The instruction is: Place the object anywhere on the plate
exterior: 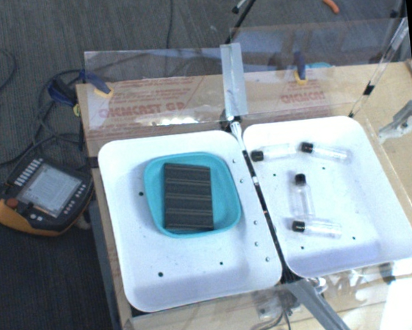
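A dark ribbed block (187, 196) is lying on the teal plate (228, 195), apparently placed; clear vials (300, 193) are waiting nearby; claw state untellable.

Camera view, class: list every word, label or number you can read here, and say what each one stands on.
Red lettering on the clear plastic sheet behind the left bin: mirrored and blurred, unreadable.
Red lettering on the sheet behind the right bin: likewise unreadable.
Screen of the handheld control pendant on the floor: too small to read.

A dark ribbed rectangular block (188, 196) lies flat on the teal plate (227, 199) in the left bin.
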{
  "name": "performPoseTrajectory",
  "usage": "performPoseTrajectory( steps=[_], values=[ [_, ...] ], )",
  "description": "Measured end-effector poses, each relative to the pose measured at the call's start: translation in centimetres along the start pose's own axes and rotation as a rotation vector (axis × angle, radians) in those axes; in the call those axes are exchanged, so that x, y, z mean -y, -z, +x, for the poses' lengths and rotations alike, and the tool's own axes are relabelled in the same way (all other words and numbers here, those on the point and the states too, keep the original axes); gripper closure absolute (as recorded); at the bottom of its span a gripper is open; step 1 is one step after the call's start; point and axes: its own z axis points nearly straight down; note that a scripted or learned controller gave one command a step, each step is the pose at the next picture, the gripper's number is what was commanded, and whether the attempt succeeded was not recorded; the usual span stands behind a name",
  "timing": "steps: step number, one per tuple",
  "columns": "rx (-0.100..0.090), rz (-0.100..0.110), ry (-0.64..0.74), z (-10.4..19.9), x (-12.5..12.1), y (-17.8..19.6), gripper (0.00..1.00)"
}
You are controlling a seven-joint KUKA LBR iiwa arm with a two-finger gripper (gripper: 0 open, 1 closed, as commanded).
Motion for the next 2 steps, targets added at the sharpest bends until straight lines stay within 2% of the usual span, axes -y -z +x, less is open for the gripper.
performPoseTrajectory(
  steps=[1,2],
  values=[
    [0.001,0.001,-0.249,-0.12,-0.06,3.18,0.0],
    [0.001,0.002,-0.25,-0.13,-0.05,3.18,0.0]
  ],
)
